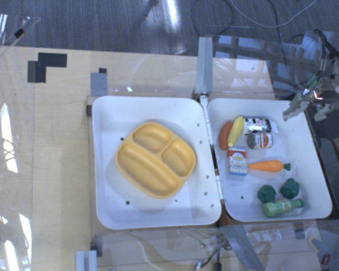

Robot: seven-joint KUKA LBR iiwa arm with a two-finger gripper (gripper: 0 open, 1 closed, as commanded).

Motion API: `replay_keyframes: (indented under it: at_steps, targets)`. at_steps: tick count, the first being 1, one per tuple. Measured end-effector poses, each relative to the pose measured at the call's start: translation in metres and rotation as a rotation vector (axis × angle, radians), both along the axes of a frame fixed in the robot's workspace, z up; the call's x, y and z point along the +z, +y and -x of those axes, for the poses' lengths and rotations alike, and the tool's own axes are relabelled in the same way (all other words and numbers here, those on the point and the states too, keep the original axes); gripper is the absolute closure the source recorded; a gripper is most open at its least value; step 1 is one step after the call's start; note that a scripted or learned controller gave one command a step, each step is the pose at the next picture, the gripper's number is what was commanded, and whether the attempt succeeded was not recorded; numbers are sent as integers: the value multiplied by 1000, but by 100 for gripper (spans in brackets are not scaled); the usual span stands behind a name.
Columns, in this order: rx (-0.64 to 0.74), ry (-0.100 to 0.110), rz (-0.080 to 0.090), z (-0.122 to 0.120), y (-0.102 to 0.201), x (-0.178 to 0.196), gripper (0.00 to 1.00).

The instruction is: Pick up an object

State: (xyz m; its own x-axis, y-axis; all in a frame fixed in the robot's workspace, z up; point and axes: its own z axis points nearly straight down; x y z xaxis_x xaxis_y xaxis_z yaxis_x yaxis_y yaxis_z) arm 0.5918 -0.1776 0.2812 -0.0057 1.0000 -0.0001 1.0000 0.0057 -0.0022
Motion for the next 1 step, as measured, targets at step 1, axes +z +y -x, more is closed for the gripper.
replay_keyframes:
  at_steps: [1]
  targets:
    - [-74,4,-1,-28,23,-142,0]
